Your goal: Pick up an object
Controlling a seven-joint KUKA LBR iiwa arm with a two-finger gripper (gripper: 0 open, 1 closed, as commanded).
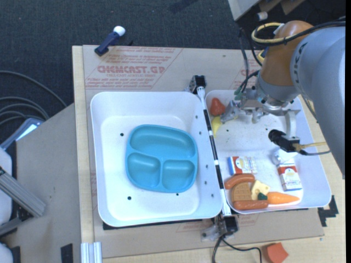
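Arm [307,53] comes in from the upper right of the frame, orange band above the wrist. Gripper [244,111] sits low over the back of the right bin [312,147], close to the divider. Can't tell its state from this angle.

Red toy [218,106] lies just left of the gripper, with a yellow piece [216,126] below it at the divider. Neither is visibly held.

Front of the right bin: two small cartons [289,177], a sausage [239,180], a round cookie [241,192], a cheese wedge [259,189], a carrot [282,198].

Left bin [104,147] holds a blue divided plate [162,158]. Blue marker [109,40] lies on the cardboard in the upper left.
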